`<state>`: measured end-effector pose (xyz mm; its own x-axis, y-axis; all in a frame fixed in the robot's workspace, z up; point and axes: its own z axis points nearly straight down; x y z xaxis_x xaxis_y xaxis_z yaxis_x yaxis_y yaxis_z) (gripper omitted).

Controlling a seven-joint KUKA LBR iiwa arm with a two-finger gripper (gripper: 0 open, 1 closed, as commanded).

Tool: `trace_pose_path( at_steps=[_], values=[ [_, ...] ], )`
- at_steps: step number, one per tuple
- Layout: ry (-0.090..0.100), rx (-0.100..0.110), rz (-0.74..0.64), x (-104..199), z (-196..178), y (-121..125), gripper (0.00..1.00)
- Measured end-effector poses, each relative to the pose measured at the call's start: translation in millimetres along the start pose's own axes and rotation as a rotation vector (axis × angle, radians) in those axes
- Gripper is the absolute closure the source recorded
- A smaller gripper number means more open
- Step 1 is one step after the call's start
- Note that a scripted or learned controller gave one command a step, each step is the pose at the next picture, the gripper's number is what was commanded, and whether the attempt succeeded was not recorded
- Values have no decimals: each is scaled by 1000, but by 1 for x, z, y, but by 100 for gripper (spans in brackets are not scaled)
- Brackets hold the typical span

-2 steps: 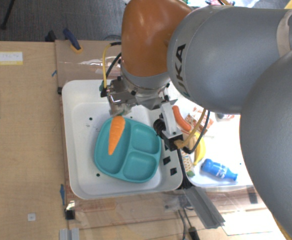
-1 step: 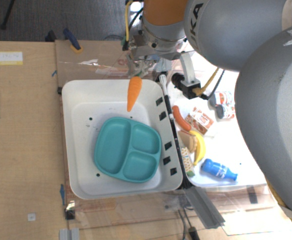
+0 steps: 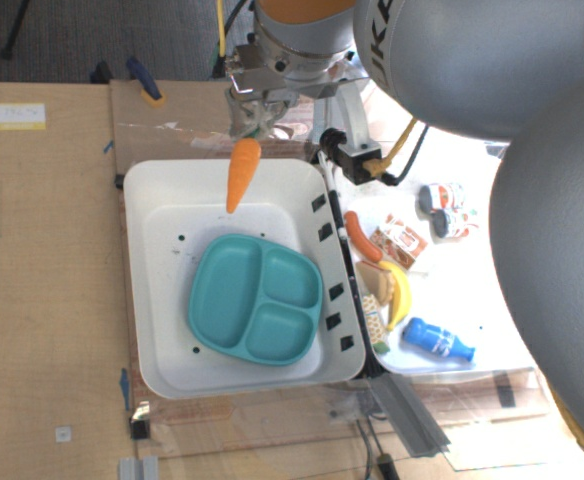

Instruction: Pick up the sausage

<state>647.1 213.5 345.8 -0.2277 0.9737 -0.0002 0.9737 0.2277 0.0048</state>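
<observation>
The grey arm (image 3: 472, 48) reaches in from the right, its fingers (image 3: 255, 120) pointing down, closed on a carrot (image 3: 241, 173).

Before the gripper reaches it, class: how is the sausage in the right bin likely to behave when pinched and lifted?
The sausage looks glossy and rounded, so it may slip between flat fingers. Its slim, slightly curved tube shape suggests it could roll if nudged. It lies against the bin divider beside a small packet, so a grasp may jostle its neighbours.

Plywood bench (image 3: 42, 268), dark carpet (image 3: 102, 13)
</observation>
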Motion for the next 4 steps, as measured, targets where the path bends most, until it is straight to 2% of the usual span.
trace_pose_path(
  at_steps=[1, 2, 3, 4],
  values=[
    [0, 5, -108, -36, 55, 11, 100],
    [0, 6, -106, -2, 92, 18, 100],
    [-1, 6, -100, -1, 95, 19, 100],
    [-1, 5, -94, -13, 130, 12, 100]
  ],
)
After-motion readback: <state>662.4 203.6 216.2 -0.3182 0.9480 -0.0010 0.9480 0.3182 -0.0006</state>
